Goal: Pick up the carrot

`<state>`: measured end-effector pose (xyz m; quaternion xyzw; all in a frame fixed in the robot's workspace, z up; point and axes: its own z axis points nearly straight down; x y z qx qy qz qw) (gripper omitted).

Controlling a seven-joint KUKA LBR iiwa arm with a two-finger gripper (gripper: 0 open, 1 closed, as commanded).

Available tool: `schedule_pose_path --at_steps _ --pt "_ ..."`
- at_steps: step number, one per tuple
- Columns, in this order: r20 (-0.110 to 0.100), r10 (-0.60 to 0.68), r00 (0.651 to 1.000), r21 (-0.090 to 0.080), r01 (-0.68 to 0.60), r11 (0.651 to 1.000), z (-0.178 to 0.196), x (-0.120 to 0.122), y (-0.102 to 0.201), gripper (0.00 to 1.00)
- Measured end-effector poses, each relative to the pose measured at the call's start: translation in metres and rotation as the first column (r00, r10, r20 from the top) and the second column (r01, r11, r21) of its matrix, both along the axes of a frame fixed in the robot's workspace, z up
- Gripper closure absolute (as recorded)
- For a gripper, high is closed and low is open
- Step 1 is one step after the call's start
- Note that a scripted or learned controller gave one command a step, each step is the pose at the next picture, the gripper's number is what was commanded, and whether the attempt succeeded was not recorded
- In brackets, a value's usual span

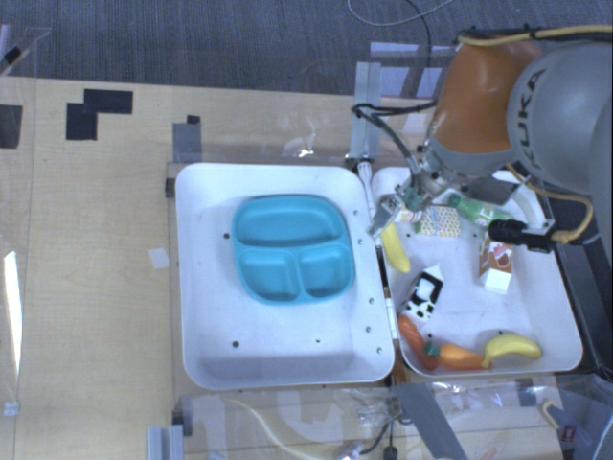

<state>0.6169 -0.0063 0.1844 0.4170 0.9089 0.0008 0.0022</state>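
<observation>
carrot (459,356) in right bin (565,338), gripper (391,209) apart

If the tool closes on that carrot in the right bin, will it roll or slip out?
The carrot looks smooth, rounded and tapered, so it may squirt toward its thin end. It probably stays stiff. Lying beside a banana and a red piece, it has little room to roll.

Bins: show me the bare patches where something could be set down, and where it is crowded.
Left bin: bare floor all round the blue divided tray, widest along the near edge. Right bin: one open patch mid-floor, between the black-and-white box, the small carton and the near banana. Crowded along its near-left corner by the carrot, and at the back under the hand.
</observation>
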Motion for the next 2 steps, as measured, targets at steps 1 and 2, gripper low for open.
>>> schedule_pose_path --at_steps 1,2 --pt "0.001 -0.096 0.995 0.0 0.096 0.995 0.0 -0.002 -0.055 0.0" --pt "0.0 -0.005 1.0 0.001 0.005 1.0 0.0 -0.001 0.046 0.0"
